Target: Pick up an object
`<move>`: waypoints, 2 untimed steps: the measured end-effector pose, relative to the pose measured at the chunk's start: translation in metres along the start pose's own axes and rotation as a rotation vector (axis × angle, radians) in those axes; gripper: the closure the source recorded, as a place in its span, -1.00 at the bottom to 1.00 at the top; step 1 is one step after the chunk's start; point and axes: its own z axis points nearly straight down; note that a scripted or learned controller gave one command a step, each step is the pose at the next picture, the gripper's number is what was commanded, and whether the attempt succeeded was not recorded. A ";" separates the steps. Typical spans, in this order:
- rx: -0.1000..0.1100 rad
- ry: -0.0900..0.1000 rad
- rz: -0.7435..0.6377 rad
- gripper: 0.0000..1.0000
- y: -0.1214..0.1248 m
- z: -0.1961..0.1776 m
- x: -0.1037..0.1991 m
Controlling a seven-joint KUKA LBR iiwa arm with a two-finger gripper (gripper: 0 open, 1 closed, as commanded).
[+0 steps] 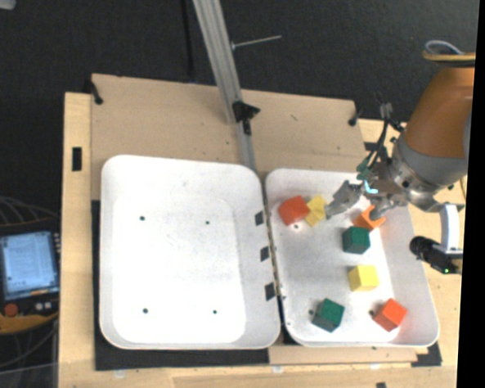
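The right bin holds several small blocks. A red block and a yellow block lie touching near its back left. A green block sits mid-bin, with a yellow block below it. Another green block and an orange block lie near the front. My gripper hangs over the back of this bin, open, with its fingers spread. Its left finger is just right of the yellow block. An orange block peeks out under the right finger, partly hidden.
The left bin sits beside the right one, joined by dark clips along the shared edge. A slanted metal pole rises from the bench's back. A handheld pendant rests at the far left, off the bench.
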 end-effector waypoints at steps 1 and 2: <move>-0.005 -0.001 0.001 -1.00 0.001 -0.003 0.000; 0.000 -0.004 0.005 -1.00 0.000 0.041 -0.008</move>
